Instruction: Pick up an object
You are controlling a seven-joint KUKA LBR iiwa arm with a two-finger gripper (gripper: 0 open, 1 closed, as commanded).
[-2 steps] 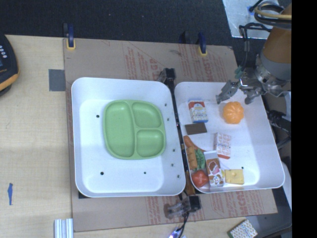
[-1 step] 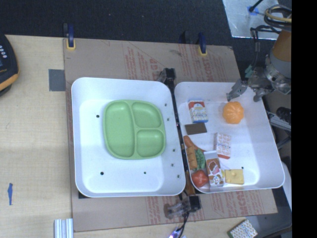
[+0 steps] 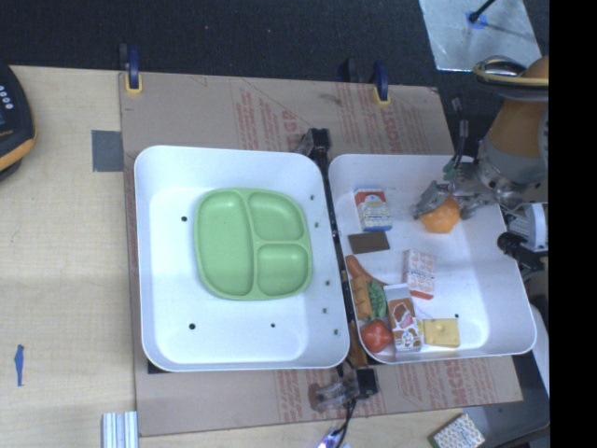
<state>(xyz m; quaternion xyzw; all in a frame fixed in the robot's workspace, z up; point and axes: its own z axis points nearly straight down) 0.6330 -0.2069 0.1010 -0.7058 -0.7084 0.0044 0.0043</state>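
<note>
I am down in the right bin, toward its two o'clock corner, with my gripper set over the orange ball-like piece. My fingers look spread, one dark tip showing at about ten o'clock of the orange piece and the other at about two o'clock, so the piece sits between and just below them rather than pinched. I cannot tell from this slant whether either pad is touching it.

To do this step well, as I judge it, I should keep my wrist centred over the round body so both pads meet it at its widest part, then close slowly; a round thing is apt to squirt out sideways if one pad arrives first. I would lift straight up and only a little at first, to check that it comes with me.

The other things lie well apart from my reach: the small carton at nine o'clock of the orange piece, the brown slab below that, the snack packet at six o'clock. The green plate rests in the left bin, out of the way
</note>
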